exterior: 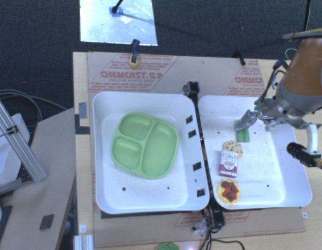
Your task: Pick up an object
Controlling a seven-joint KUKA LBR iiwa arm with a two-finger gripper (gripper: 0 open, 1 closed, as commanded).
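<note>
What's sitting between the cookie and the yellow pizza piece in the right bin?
The red-and-white packet lies between the cookie and the pizza piece, per the camera view.

The tabletop carries a printed brown sheet, probably cardboard, and on that sheet two shallow white bins sit side by side and touching: the left bin and the right bin.

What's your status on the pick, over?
Gripper low in right bin, over green piece; hold unconfirmed. Cookie, red-white packet, pizza toy lie loose nearby. Green plate in left bin.
</note>
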